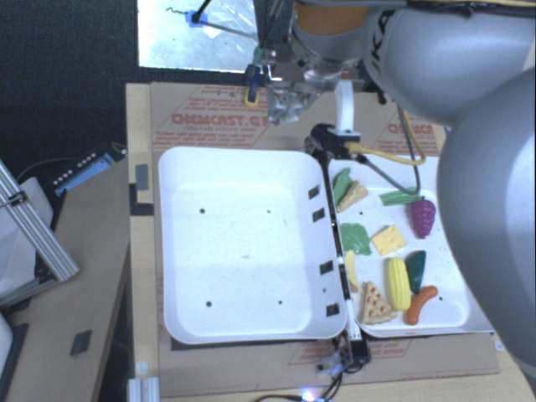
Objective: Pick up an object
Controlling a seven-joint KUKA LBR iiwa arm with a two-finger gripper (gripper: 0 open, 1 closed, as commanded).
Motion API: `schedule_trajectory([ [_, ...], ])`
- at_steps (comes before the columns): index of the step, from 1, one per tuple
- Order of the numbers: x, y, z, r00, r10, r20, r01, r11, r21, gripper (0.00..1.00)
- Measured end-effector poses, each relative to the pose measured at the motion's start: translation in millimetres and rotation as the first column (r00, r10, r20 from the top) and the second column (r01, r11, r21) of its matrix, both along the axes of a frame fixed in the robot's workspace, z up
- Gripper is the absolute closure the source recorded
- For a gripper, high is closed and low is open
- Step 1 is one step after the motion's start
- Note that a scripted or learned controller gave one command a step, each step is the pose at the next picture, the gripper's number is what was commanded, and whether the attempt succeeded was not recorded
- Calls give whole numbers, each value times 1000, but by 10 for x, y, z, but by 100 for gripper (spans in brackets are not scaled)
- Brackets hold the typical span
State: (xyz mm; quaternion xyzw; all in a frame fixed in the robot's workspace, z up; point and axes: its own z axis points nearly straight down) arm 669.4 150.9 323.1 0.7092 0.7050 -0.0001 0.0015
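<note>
Gripper (pixel 285 107) is seen above the cardboard sheet (pixel 218 120), just past the far edge of the bins, near the far end of the divider between them. Finger state cannot be told: metal parts are blurred and seen end-on. Nothing is seen held.

Left bin (pixel 243 249): shallow white plastic tray, rounded corners, matte floor speckled with a few dark dots. Black clips are spaced along the shared edge with the right bin (pixel 448 312), same white plastic, partly covered by the grey arm (pixel 477 99), smooth and glossy, with an orange band (pixel 335 2) above the wrist.

Pickable objects all lie in the right bin, toy food, smooth moulded plastic:
- green leafy piece with tan wedge (pixel 347 191), far-left corner
- green pod (pixel 400 197) and purple grape bunch (pixel 423 217), knobbly, toward the far side near the arm
- green leaf (pixel 355 238) and yellow cheese block (pixel 388 240), mid-bin
- pale yellow strip (pixel 351 270) against the left wall
- yellow corn cob (pixel 398 283), ridged, beside a dark green piece (pixel 415 268)
- pizza slice (pixel 376 304), triangular, near-left corner
- orange sausage (pixel 420 303), near edge

Yellow cable (pixel 389 155) is run over the far edge of the right bin from a black fitting (pixel 328 139).

Bins are set on brown printed cardboard over a tan bench (pixel 84 291). Aluminium extrusion (pixel 33 233) lies at the bench's left edge. Dark carpet-like floor (pixel 67 57) and a shiny foil-like panel (pixel 197 19) are seen beyond the far edge.
</note>
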Motion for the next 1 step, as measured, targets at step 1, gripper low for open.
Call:
schedule_trajectory([
  [1,-9,460,267,1000,13,3,-13,1000,6,100],
])
